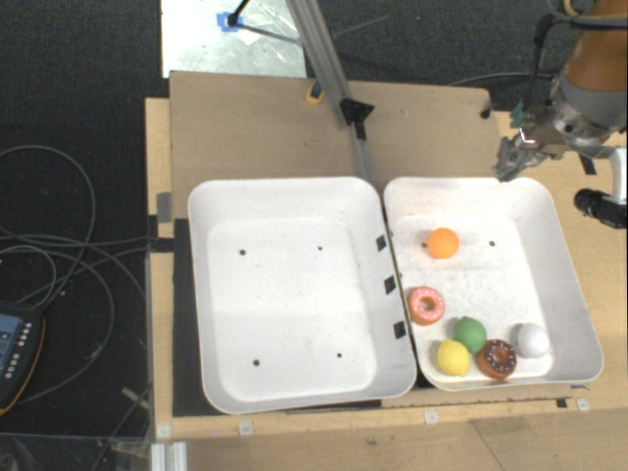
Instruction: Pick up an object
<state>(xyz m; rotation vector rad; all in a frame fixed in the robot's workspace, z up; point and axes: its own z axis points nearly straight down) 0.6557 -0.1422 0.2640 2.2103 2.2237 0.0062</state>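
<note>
The right bin [549,226] holds several small objects. An orange ball [443,242] lies near its middle and a pink frosted doughnut [426,305] sits by its left wall. Along the front edge are a yellow lemon [453,358], a green ball [470,333], a chocolate doughnut [497,359] and a white ball [533,340]. My gripper [510,161] hangs above the bin's back rim, up and to the right of the orange ball, touching none of the objects. Nothing shows between its fingers.
The left bin [221,214] lies beside the right one, joined by black clips [390,284]. A grey tripod leg [324,47] slants down to the bench behind the bins. Cables and a handheld pendant [18,346] lie on the floor at left.
</note>
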